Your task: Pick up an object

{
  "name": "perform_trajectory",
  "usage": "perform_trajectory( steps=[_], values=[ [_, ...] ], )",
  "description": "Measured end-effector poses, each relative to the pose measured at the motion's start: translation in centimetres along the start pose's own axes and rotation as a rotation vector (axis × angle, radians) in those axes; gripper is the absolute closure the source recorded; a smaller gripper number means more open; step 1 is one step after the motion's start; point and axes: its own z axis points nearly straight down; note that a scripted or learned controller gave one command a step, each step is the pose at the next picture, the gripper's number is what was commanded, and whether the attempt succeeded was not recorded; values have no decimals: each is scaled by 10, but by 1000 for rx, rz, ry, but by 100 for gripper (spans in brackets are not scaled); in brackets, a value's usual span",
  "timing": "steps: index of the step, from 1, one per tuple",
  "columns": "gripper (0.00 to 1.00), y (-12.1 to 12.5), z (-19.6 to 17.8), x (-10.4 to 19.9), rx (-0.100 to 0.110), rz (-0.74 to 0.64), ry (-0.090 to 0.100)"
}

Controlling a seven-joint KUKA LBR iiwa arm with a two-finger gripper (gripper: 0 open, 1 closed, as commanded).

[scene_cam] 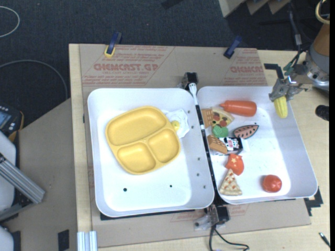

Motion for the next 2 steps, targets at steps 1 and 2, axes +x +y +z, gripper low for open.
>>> perform_trajectory(
  steps=[1, 2],
  values=[
    [100, 2, -31, 0, 1, 0, 1],
    [100, -32, -42, 42, 10, -1, 5]
  ],
)
